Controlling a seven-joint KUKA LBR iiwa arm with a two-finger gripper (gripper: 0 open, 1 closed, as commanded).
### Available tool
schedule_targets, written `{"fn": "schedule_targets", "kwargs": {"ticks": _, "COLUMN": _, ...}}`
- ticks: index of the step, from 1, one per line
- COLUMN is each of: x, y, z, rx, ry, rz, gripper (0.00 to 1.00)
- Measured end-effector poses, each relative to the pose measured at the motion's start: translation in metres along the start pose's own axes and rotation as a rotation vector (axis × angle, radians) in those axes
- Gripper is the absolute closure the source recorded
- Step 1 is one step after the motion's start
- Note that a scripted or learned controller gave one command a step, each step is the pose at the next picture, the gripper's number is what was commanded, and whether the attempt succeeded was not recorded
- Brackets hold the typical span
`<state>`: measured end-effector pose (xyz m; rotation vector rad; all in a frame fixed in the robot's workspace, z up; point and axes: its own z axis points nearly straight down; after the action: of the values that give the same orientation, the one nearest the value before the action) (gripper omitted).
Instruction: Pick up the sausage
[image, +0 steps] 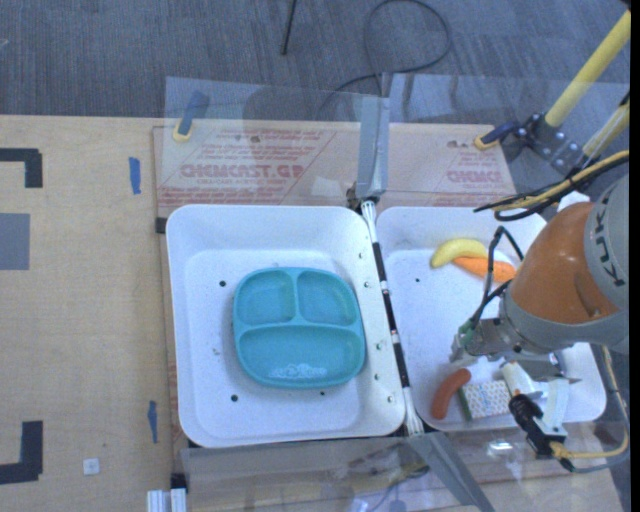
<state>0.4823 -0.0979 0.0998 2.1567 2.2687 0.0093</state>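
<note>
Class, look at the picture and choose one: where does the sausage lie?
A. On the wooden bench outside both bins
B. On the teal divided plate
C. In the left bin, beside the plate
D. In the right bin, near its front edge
D: the sausage lies on the floor of the right bin, near the front edge, beside a small speckled block.

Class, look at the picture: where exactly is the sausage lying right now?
The sausage lies in the right bin, near its front edge, just left of a small speckled block and below the gripper.
</note>
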Motion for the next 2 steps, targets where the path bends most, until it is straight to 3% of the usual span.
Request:
{"fn": "schedule_targets", "kwargs": {"ticks": 1, "x": 0.0, "y": 0.0, "z": 0.0, "rx": 0.0, "ry": 0.0, "rz": 0.0, "gripper": 0.0}}
{"fn": "schedule_targets", "kwargs": {"ticks": 2, "x": -0.002, "y": -0.001, "z": 0.01, "rx": 0.006, "ry": 0.007, "rz": -0.138, "gripper": 0.0}}
